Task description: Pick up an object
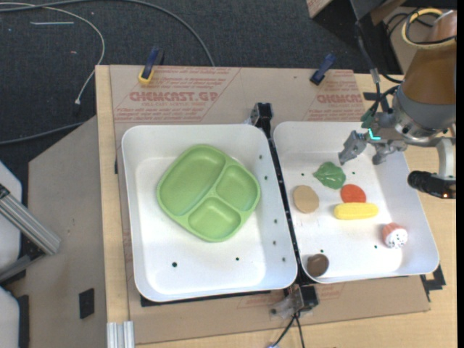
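The right bin (413, 256) holds a green leafy toy (330, 175), a tan oval piece (306, 199), a red-orange piece (353, 193), a yellow corn-like piece (356, 210), a small white and red piece (394, 235) and a brown round piece (317, 264). My gripper (367, 149) hangs over the far part of the right bin, just above and right of the green toy. Its fingers (352, 149) are spread apart with nothing between them.
The left bin (138, 194) holds a green divided plate (209, 192). Black clips (262, 113) join the bins at the middle, and blue clamps (150, 64) hold the cardboard sheet at the back. Cables lie on the dark floor to the far left.
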